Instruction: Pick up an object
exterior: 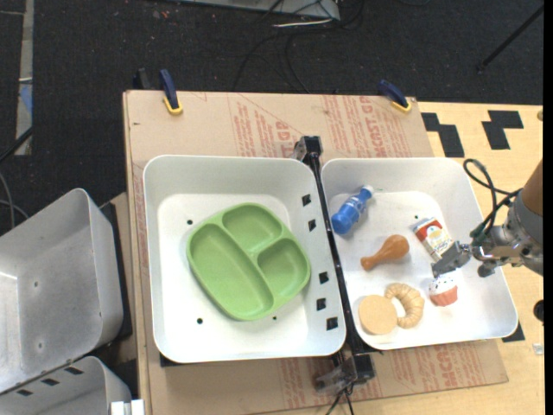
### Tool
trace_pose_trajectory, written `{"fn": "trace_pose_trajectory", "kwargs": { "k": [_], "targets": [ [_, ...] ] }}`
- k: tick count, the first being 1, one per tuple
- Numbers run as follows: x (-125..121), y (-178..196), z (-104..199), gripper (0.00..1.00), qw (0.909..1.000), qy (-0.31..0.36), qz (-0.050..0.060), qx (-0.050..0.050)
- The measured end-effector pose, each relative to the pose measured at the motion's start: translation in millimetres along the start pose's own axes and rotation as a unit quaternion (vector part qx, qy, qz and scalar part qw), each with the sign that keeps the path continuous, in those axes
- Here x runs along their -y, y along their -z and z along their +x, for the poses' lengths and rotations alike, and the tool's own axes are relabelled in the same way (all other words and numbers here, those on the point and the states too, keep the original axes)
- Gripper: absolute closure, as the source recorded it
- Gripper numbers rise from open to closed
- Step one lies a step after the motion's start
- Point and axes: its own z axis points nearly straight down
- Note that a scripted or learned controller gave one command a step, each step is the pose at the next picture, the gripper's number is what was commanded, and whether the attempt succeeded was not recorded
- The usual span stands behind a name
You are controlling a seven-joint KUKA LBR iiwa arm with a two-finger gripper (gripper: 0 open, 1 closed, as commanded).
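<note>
Arm: the grey arm [529, 232] comes in from the right side and reaches over the right bin's far edge.
Gripper: the gripper [451, 261] hangs low over the right part of the right bin, just above the little cupcake toy. I cannot tell how it is set, and I see nothing held in it.
Right bin: the white right bin [449, 173] has all the small toys in it.
Blue bottle: a small blue bottle [350, 211] lies tilted near the bin's left wall, toward the back.
Chicken leg: a brown toy chicken leg [385, 252] lies in the middle of the bin.
Red and white packet: a small red and white packet [429, 233] lies to the right of the chicken leg, close by the gripper.
Cupcake toy: a little cupcake toy [443, 293] with a red cup and a white top sits right under the gripper.
Round cookie: a flat tan cookie [376, 315] lies near the front of the bin.
Donut ring: a tan donut ring [408, 303] lies touching the cookie on its right side.
Left bin: the white left bin [168, 184] holds one thing.
Green plate: a green plate [249, 261] with three parts lies flat in the middle of the left bin.
Bench: both bins sit side by side on a brown board [251, 124] with two yellow clamps [173, 104] at the back.
</note>
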Motion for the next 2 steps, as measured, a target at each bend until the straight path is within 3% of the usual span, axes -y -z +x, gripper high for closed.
{"fn": "trace_pose_trajectory", "kwargs": {
  "k": [1,2],
  "targets": [
    [-3.1,5.5,0.4,0.0,1.0,0.002,-0.006,0.002],
    [-4.4,-58.2,-1.7,0.0,1.0,0.001,-0.004,0.001]
  ]
}}
